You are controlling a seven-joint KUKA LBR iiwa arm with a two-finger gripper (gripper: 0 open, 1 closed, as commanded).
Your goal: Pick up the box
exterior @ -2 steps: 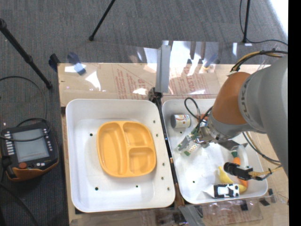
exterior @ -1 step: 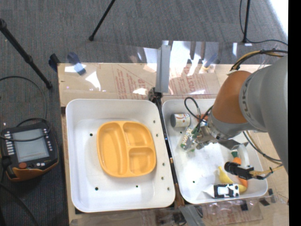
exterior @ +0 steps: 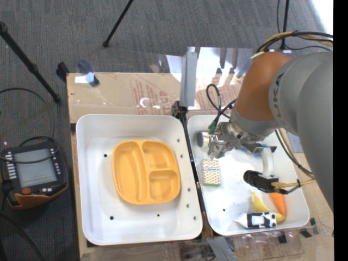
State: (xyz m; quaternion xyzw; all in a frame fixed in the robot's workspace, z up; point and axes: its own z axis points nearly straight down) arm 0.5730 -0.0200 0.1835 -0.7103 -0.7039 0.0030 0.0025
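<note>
The robot's grey arm (exterior: 293,102) reaches into the right bin (exterior: 231,197) on the table (exterior: 130,94), its gripper (exterior: 213,148) poised at the far edge of the small patterned box (exterior: 211,172). The box lies flat near the bin's left wall. Whether the gripper is open or closed cannot be told from this angle, and nothing shows the box in its hold. The pick appears to be at the approach stage. The next move likely calls for centring over the box, descending and closing squarely across it. A carrot (exterior: 278,203) sits well clear, and a yellow plate (exterior: 145,171) rests in the left bin (exterior: 89,162).
</note>
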